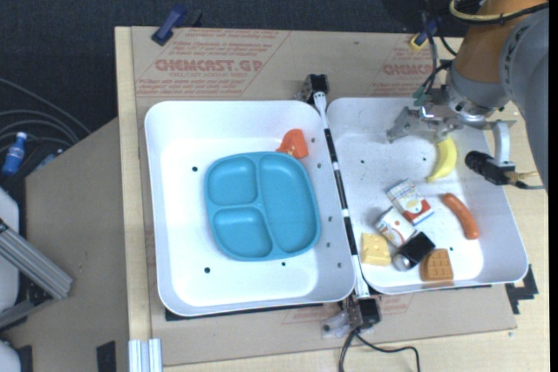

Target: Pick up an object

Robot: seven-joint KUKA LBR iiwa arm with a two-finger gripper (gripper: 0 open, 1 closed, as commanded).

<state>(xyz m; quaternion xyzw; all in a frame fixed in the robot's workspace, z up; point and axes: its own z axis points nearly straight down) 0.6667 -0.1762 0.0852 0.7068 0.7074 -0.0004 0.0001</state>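
camera view, from the left: left bin (pixel 174 187) holds a blue divided plate (pixel 260 206) with an orange piece (pixel 295 143) at its far corner. right bin (pixel 366 126) holds a cheese wedge (pixel 376 250), a small carton (pixel 409 203), a black block (pixel 417 247), a waffle (pixel 438 266), a sausage (pixel 460 215) and a banana (pixel 445 159). gripper (pixel 427 119) hovers just above the banana; cannot tell how its claw stands.

Two white bins (pixel 166 187) sit side by side. One blue divided plate (pixel 260 205) and one orange piece (pixel 295 143) are in the bin farther from the hand (pixel 427 119). The bin under the hand holds one banana (pixel 445 159), one sausage (pixel 461 215), one small carton (pixel 410 203), one cheese wedge (pixel 376 249), one black block (pixel 418 246) and one waffle-like piece (pixel 438 266).
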